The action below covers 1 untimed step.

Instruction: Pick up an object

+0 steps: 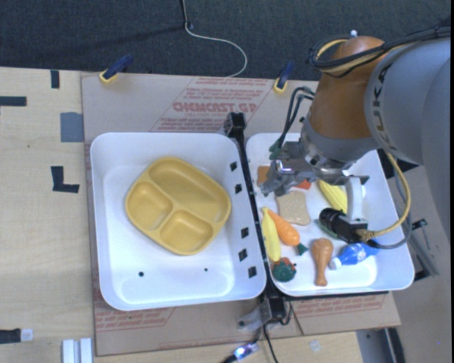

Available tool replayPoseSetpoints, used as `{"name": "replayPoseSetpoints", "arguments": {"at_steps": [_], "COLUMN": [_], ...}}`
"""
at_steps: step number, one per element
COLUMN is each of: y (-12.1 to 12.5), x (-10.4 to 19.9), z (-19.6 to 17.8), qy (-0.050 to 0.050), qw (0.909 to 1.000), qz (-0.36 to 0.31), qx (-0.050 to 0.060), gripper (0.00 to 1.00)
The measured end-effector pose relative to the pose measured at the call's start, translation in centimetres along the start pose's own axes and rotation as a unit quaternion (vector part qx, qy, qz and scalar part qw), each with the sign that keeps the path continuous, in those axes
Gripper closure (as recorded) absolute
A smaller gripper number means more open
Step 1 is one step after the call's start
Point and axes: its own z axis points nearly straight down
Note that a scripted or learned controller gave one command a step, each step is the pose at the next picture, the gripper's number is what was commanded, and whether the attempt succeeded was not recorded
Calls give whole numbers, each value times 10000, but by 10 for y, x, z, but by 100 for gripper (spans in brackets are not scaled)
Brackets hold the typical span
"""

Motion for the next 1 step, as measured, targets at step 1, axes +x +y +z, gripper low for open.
{"name": "replayPoseSetpoints", "arguments": {"at_steps": [1], "y": [0], "x": [-6], "z": [4], "qy": [-8], "qw": [10000], "qz": [3], "qx": [3], "gripper": [100]}}
